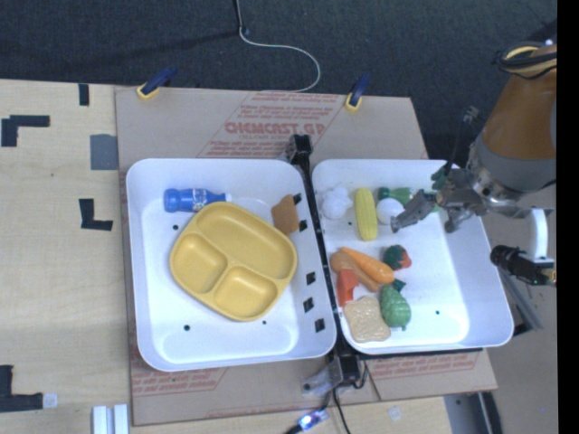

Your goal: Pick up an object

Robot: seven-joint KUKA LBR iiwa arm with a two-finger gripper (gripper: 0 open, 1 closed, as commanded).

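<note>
Left bin (145, 269): yellow divided tray (233, 259) lying across the middle, three compartments showing nothing inside. Blue bottle (190, 199) on its side near the far left corner, just beside the tray's rim. Small brown piece (287, 213) against the right wall, touching the tray's far edge.

Right bin (461, 306): toy foods crowded along the left half. White round pieces (336, 203) in the far left corner, yellow corn cob (365, 213) upright beside them, a white and green item (391, 202) next to it toward the jaws. Orange carrot (365, 265) lying across the middle left, red piece (347, 284) under it, red-and-green item (397, 259) just to its right. Green vegetable (394, 306) and tan bread slice (366, 318) near the front left corner, touching.

Jaws (432, 204) low over the far right part of the right bin, spread apart, grasping nothing, near the white and green item. Bare bin floor along the right half and front right corner.

Bins resting on a cardboard sheet (271, 125) clipped at the far edge, on a pale wooden worktop (54, 269). Dark carpet (118, 16) beyond, with a thin white cable (289, 52) across it.
</note>
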